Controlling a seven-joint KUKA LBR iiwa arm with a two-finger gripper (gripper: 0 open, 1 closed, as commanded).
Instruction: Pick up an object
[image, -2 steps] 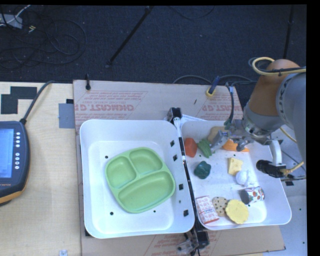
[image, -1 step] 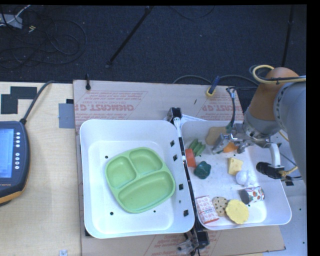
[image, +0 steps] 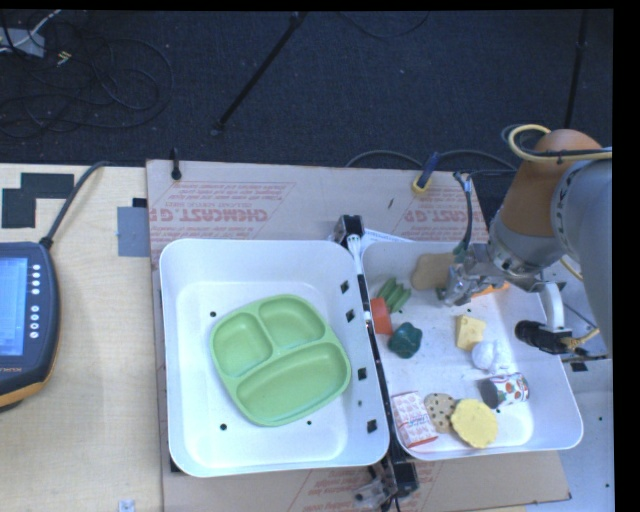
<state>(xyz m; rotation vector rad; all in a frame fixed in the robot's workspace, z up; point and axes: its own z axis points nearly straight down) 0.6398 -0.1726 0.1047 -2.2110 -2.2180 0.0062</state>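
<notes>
Camera view: the hand (image: 458, 287) hovers low at the far side of the right bin (image: 560, 425); whether it grips anything I cannot tell. Just beside it lies a flat tan piece (image: 430, 270); nearer lies a yellow cheese wedge (image: 470, 332).

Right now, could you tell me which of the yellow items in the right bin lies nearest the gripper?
The small yellow cheese wedge, just below the gripper; the yellow round piece sits far off at the bin's near edge.

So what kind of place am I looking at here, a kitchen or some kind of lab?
Most likely a robotics lab, not a kitchen. A grey arm with an orange band reaches over two white bins on a bench, a handheld control pendant lies beside them, and the food looks like toy pieces.
</notes>
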